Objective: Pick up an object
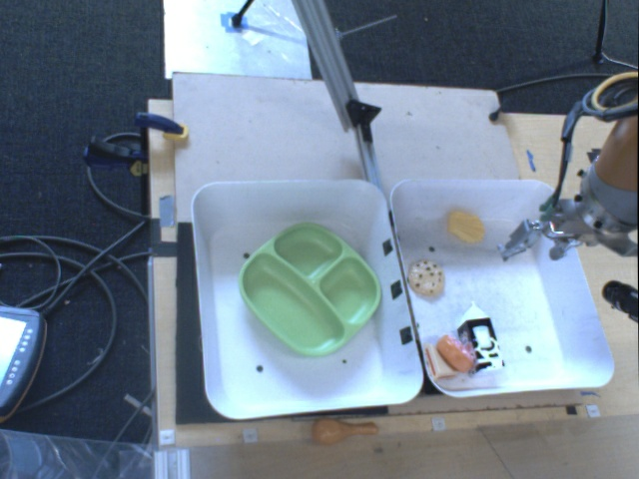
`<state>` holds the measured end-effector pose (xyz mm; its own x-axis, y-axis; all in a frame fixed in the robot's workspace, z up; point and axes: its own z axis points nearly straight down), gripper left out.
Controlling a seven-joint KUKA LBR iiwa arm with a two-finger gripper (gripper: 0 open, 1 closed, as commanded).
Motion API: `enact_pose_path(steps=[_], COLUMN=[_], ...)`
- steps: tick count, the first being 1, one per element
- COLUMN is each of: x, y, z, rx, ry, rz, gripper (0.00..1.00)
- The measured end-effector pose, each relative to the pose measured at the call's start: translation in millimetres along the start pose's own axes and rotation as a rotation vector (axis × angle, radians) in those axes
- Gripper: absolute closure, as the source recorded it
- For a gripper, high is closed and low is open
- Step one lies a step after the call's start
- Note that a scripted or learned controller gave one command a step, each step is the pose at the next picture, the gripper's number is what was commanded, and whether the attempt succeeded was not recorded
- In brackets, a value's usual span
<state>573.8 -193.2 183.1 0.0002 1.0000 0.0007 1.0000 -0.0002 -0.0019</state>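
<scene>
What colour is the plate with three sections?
Light green. The divided plate lies in the left bin, plain to see in the camera view.

The bench (250,128) is a pale board with wooden edges, standing on dark carpet. Two shallow white bins sit directly on it, side by side and touching along their inner rims. The right bin (569,307) lies under the gripper (536,239); the left bin (215,297) is well off to the gripper's far side, away from the arm. A blue and yellow clamp (160,126) grips the bench's edge, far beyond the left bin. A small tan object (342,429) rests on the front wooden strip, just outside the bins.
</scene>
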Motion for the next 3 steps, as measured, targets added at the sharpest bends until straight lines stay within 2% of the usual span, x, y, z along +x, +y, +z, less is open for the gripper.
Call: enact_pose_path(steps=[1, 2, 3], x=[4.5, 3.4, 13.4], y=[1.2, 3.4, 3.1], z=[62.1, 47.1, -8.4], rx=[0.002, -0.007, -0.009], ry=[0.0, -0.002, -0.002], rz=[0.0, -0.001, -0.007], gripper=[0.0, 1.0, 1.0])
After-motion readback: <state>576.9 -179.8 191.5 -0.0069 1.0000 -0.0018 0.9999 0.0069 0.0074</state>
